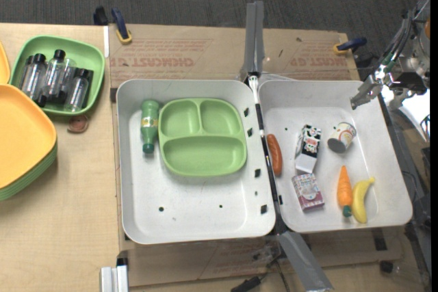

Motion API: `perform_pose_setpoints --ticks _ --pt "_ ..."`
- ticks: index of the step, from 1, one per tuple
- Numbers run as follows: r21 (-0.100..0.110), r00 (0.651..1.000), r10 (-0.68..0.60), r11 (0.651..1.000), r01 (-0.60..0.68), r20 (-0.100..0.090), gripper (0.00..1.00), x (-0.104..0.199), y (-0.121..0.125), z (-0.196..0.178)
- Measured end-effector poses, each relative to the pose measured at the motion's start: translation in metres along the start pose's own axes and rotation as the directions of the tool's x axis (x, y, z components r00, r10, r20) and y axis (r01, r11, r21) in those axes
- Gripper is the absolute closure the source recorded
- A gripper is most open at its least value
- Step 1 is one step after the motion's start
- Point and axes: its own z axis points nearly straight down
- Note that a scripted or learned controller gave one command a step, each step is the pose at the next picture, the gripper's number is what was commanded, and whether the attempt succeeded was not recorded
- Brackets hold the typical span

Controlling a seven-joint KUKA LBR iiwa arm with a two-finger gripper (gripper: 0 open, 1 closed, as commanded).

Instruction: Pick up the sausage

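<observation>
My hand (366, 94) hangs over the right bin's (383, 215) far right corner; I cannot tell its opening. The sausage (275, 152) lies by that bin's left wall.

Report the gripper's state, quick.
Gripper: cannot be told; it holds nothing and sits over the right bin's far right corner, well away from the sausage.

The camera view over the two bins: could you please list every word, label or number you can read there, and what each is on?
Red print on the brown cardboard sheet behind the bins: upside down and blurred, not readable with confidence.
Black-and-white carton: print too small to read.
Pink box: print too small to read.
Small round can: label blurred.
Green bottle: label unreadable.
</observation>
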Motion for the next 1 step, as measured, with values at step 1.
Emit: perform_pose_setpoints --ticks 1 --pt "0.0 0.995 0.096 0.995 -0.096 -0.001 0.0 -0.0498 -0.0635 0.1175"
